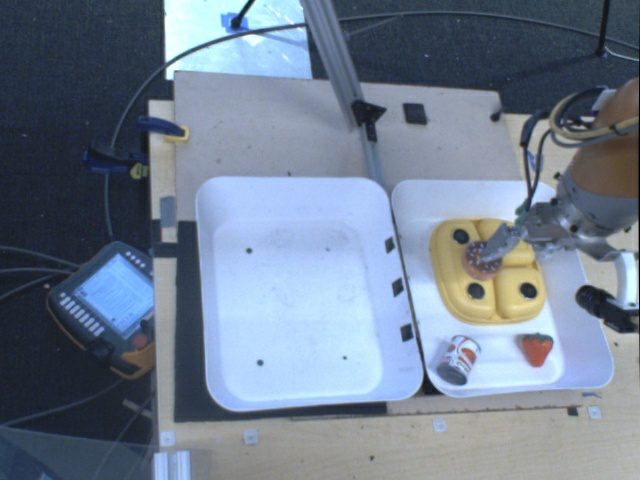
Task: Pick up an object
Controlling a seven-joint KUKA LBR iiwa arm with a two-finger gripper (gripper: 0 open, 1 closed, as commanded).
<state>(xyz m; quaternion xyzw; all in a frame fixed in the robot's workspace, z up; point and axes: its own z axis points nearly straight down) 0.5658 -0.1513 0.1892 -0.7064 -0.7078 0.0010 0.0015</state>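
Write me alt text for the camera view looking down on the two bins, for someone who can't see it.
From the right, a grey robot arm's gripper reaches over a yellow block in the right white bin, at a small pink-and-brown piece on it. A small can lying on its side and a toy strawberry lie nearer the camera; the left bin sits alongside.

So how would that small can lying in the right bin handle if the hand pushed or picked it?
The can lies on its side, so a sideways push would probably roll it across the right bin. Its small size suggests it is light. The rounded wall may slip between fingers unless gripped squarely.
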